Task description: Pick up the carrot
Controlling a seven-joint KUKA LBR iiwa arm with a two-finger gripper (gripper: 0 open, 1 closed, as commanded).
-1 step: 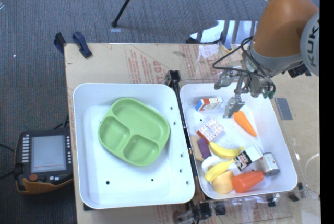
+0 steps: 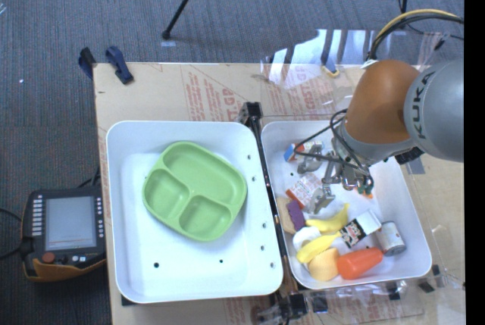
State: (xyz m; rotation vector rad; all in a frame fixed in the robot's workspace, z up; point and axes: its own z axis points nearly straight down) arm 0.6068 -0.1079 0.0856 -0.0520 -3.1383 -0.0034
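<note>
Overhead, the arm (image 2: 402,107) reaches in from the right above the right bin (image 2: 415,229), its gripper (image 2: 333,183) hanging over the middle; whether it is released or clenched I cannot tell. Next door, the left bin (image 2: 125,164) carries a green divided plate (image 2: 195,190). Smaller, the carrot (image 2: 359,263) lies at the right bin's near edge, touching a yellow fruit (image 2: 323,264) and just beside a small can (image 2: 390,238). A clean pick likely means descending squarely across the carrot; the near wall and neighbours leave little room.
</note>
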